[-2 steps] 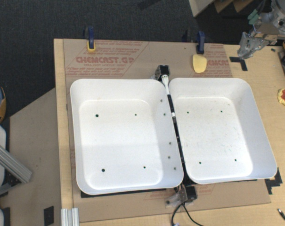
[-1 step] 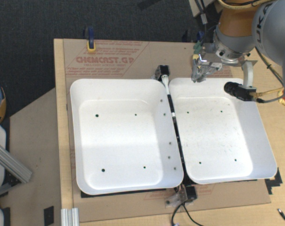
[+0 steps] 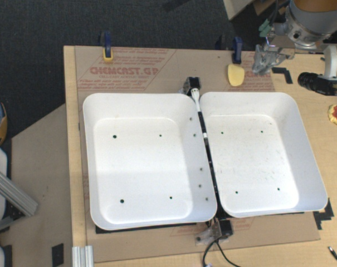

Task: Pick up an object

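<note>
Yellow object (image 3: pixel 235 75) lies on the surface beyond both bins; end effector (image 3: pixel 261 65) hovers beside it, grip state unclear

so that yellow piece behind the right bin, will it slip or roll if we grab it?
The yellow piece looks small and rounded, so probably light and apt to shift under a push. It lies flat on the board, so rolling seems unlikely. Material unclear.

grey arm (image 3: pixel 313 21) (orange band above wrist) with metallic gripper (image 3: pixel 263 60).
</note>
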Available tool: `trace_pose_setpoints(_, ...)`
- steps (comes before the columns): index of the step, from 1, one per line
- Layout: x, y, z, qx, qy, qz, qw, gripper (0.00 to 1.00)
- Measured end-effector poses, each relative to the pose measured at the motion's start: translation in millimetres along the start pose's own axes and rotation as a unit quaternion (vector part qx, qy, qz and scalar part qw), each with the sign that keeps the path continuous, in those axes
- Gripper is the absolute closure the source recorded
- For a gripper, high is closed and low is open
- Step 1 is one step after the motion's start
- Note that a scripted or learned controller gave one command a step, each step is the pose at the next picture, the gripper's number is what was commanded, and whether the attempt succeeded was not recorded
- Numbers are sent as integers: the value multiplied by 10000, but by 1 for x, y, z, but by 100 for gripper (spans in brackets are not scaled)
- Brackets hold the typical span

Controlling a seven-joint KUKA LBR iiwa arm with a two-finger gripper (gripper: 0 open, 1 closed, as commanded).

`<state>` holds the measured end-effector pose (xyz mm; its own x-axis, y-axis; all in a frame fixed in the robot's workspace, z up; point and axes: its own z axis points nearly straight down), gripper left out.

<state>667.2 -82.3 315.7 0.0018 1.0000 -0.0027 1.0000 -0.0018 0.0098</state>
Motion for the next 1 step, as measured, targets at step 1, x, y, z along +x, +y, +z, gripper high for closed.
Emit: trace_pose_setpoints(1,93,-3,83,86,28,-43,9999,100)
